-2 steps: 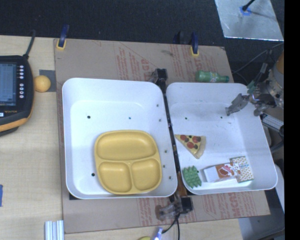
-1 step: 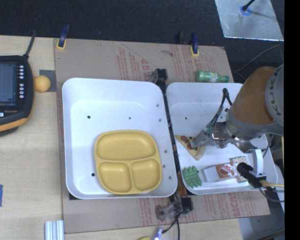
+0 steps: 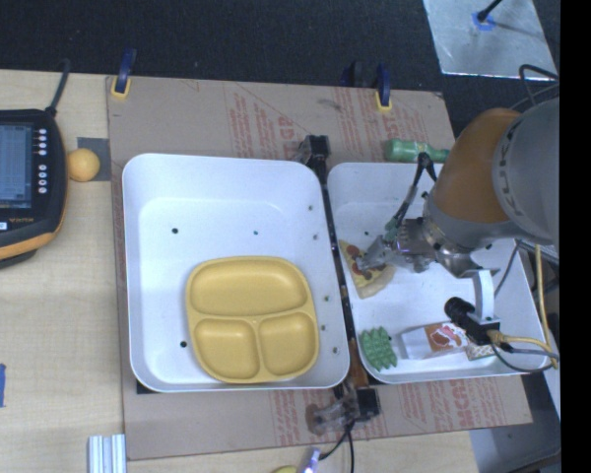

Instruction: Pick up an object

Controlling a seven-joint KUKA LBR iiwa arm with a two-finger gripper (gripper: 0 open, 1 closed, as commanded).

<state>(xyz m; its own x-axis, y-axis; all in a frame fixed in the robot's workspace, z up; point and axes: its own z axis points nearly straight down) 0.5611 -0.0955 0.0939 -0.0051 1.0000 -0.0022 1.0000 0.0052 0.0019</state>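
The gripper (image 3: pixel 382 252) hangs low over the right bin (image 3: pixel 424 180), just at 3 o'clock of a flat pizza-slice toy (image 3: pixel 366 272) lying against the bin's 9 o'clock wall; whether the pincer is released or clenched cannot be told. The slice is judged light, thin and fairly stiff, best taken across its raised crust edge. The bin floor is smooth white plastic, and room is tight: the dividing wall adjoins at 9 o'clock, a green block (image 3: pixel 376 346) lies toward 6 o'clock.

robotics lab | teach pendant (image 3: pixel 15 187) on bench | clamped cardboard (image 3: pixel 276 116) under bins (image 3: pixel 227 180)
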